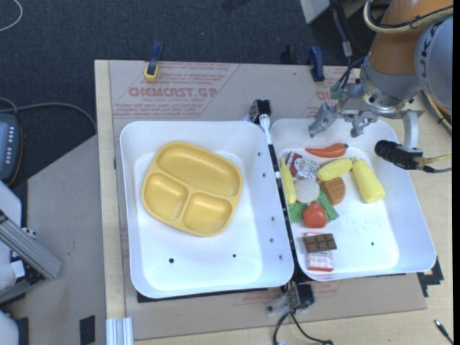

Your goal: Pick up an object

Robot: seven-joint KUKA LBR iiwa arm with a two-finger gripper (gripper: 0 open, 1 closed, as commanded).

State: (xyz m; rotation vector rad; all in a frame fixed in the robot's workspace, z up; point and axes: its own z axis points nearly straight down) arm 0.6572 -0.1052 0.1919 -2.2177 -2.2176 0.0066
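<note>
My gripper (339, 123) hangs over the far edge of the right bin (388, 243), its two fingers spread apart with nothing between them. Just below it lies a red chili pepper (325, 150). Nearer the bin's middle sit a yellow banana (335, 169), a yellow bottle-shaped piece (367, 180), a brown bread piece (333, 190), a red tomato (314, 215) on a green leaf, a white round piece (307, 191), a corn cob (288, 185), a red-and-white packet (301, 166) and a chocolate bar (319, 242).
The left bin (144, 264) holds a yellow divided plate (191, 187). A black ridge (277, 185) separates the bins. Clamps (152, 63) sit at the board's far edge. A black sensor with cable (397, 154) juts out beside the right bin's right rim.
</note>
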